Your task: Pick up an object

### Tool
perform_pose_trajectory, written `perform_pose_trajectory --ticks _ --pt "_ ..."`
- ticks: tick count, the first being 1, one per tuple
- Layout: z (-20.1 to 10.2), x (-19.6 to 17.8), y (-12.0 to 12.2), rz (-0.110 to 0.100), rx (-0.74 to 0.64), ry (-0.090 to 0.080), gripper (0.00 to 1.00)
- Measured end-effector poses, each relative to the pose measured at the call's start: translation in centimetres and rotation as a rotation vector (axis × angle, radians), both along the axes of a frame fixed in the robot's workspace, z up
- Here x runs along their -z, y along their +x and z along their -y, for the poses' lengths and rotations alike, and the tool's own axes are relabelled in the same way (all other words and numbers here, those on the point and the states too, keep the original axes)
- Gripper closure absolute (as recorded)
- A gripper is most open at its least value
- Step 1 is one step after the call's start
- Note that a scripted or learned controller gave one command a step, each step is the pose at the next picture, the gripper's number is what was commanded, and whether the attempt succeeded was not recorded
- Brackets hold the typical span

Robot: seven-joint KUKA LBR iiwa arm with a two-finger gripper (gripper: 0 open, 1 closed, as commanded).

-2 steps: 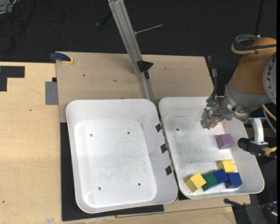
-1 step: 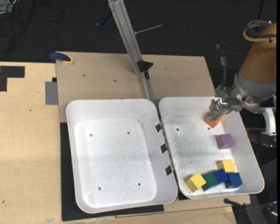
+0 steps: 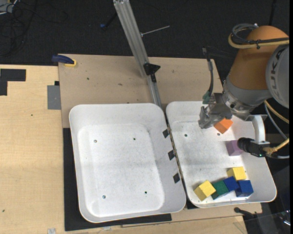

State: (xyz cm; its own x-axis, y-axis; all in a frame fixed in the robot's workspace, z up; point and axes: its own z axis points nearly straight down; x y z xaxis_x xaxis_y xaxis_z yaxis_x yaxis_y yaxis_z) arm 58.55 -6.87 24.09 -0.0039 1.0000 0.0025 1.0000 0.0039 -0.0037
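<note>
The jaws (image 3: pixel 211 117) hang in the upper part of the right-hand bin (image 3: pixel 195 112), right of centre in the frame, a dark grey cluster below the arm's orange band (image 3: pixel 256 57). How far they stand apart I cannot tell: from this slant they read as one dark mass, and no gap or pinch is visible.

Just beside them, toward the right, sits an orange block (image 3: pixel 223 126), its upper left edge tucked against or under the jaws. Whether it is gripped, merely touched, or resting on the bin floor is not clear; nothing shows it plainly between the fingers. My judgement is that the pick is at the grasp stage at best, with closing or confirming the hold and lifting clear still left to do.

The orange block looks small, cube-like, with flat faces and a matte surface, probably easy to pinch if squared up.

Further out, a pale purple block (image 3: pixel 233 147) lies lower right of it, near the bin's right wall. Along the bottom of the same bin is a group close together: a yellow block (image 3: pixel 204 189), a green block (image 3: pixel 219 188), a blue block (image 3: pixel 237 185) and a second yellow block (image 3: pixel 237 172).

The left bin (image 3: pixel 88 112) fills the centre of the frame on the wooden surface (image 3: pixel 102 79).
</note>
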Motion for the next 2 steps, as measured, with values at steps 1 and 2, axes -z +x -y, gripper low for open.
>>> perform_pose_trajectory --ticks 1,2 --pt "-5.3 1.4 0.5 -0.002 -0.001 0.0 1.0" --pt "-11.5 1.5 1.7 0.001 -0.001 -0.001 1.0"
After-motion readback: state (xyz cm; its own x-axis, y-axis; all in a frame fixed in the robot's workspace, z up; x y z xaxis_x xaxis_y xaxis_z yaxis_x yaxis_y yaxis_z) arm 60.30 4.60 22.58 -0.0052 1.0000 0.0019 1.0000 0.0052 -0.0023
